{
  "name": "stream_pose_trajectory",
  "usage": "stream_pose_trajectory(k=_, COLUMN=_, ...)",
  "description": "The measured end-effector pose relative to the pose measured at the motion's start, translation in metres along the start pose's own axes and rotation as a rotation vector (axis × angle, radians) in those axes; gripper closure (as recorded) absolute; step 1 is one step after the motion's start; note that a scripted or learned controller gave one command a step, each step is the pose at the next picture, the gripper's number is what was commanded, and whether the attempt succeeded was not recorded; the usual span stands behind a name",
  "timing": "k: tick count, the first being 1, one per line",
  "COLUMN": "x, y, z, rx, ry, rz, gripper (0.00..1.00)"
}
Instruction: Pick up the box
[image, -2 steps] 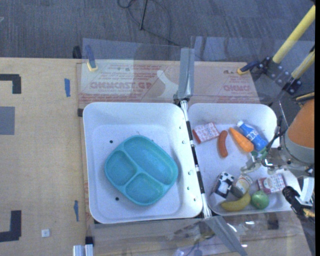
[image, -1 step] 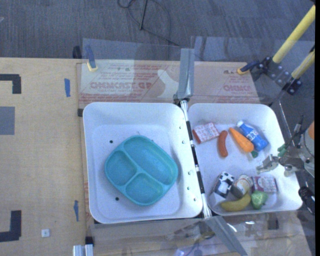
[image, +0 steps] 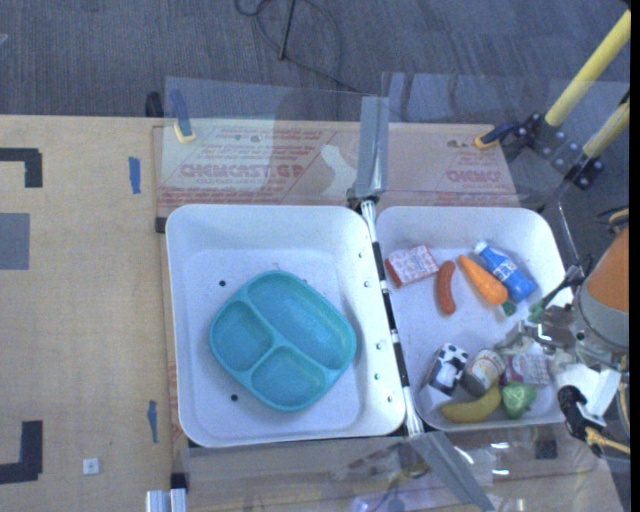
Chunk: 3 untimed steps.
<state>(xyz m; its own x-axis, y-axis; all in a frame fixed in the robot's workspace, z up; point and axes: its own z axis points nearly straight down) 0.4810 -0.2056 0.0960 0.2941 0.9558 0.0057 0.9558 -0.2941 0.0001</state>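
Observation:
The box (image: 412, 265) is small, red and white, and lies flat in the upper left of the right bin (image: 460, 220), close to the divider between the bins. My gripper (image: 540, 335) hangs over the right bin's lower right area, above a clutter of small items and well to the right of the box. The orange band of the arm (image: 612, 283) shows at the right edge. Nothing is visibly held.
The right bin also holds a red sausage (image: 445, 288), an orange carrot (image: 483, 280), a blue tube (image: 505, 270), a cow toy (image: 450, 368), a can (image: 485, 368), a banana (image: 472, 407) and a green item (image: 516, 398). A teal divided plate (image: 283, 340) lies in the left bin (image: 200, 250).

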Motion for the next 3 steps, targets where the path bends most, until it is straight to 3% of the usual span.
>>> stream_pose_trajectory(k=1, x=-0.003, y=0.000, z=-0.009, rx=0.000, ry=-0.001, rz=0.006, gripper=1.00)
stream_pose_trajectory(k=2, x=0.056, y=-0.018, z=-0.102, rx=0.001, ry=-0.006, rz=-0.030, gripper=1.00)
stream_pose_trajectory(k=3, x=0.056, y=-0.018, z=-0.102, rx=0.001, ry=-0.006, rz=-0.030, gripper=0.00)
